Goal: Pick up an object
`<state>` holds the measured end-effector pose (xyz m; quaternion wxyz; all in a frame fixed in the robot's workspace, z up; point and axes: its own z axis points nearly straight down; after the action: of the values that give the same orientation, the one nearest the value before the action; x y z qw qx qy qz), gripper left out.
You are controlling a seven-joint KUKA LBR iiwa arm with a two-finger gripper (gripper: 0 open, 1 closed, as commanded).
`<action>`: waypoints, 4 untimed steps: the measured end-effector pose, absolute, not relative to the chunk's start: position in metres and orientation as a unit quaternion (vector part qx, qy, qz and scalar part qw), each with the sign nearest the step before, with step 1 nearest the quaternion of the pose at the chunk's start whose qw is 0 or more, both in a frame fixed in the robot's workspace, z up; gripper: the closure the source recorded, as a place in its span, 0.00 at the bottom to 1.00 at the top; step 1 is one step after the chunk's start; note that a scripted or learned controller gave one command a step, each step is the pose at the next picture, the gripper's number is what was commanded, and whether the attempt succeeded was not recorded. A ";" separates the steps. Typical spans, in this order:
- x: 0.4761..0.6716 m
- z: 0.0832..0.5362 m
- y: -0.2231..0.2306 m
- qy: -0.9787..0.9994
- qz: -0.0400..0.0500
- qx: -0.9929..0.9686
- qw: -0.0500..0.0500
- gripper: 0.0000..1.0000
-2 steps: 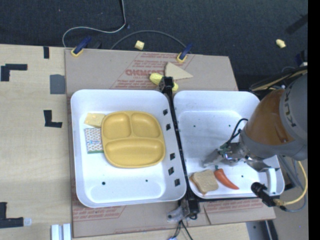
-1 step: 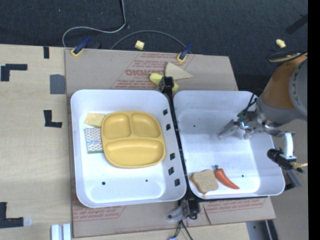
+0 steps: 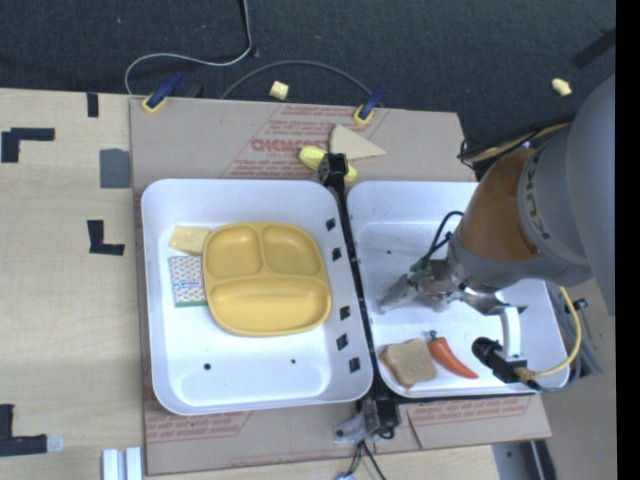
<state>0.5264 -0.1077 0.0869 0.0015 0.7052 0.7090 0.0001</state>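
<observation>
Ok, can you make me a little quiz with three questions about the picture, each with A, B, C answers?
1. Where is the yellow plate?
A. in the left bin
B. in the right bin
C. on the wooden bench

2. What colour is the carrot?
A. blue
B. orange
C. white

3. How many sections does the yellow plate have?
A. one
B. six
C. three

Answers:
1. A, the plate lies inside the left bin, beside two small flat things.
2. B, the carrot is orange and lies next to the slice of bread at the near edge of the right bin.
3. C, two small sections sit above one big one.

The gripper hangs over the right bin, above the bread and carrot.
</observation>
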 end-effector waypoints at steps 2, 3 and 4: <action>0.565 0.158 -0.213 0.706 0.000 0.708 0.003 0.00; 0.512 0.107 -0.155 0.708 -0.002 0.707 -0.005 0.00; 0.486 0.086 -0.146 0.707 0.001 0.707 0.006 0.00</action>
<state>0.4856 -0.1457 0.0860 0.0059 0.7068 0.7074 0.0015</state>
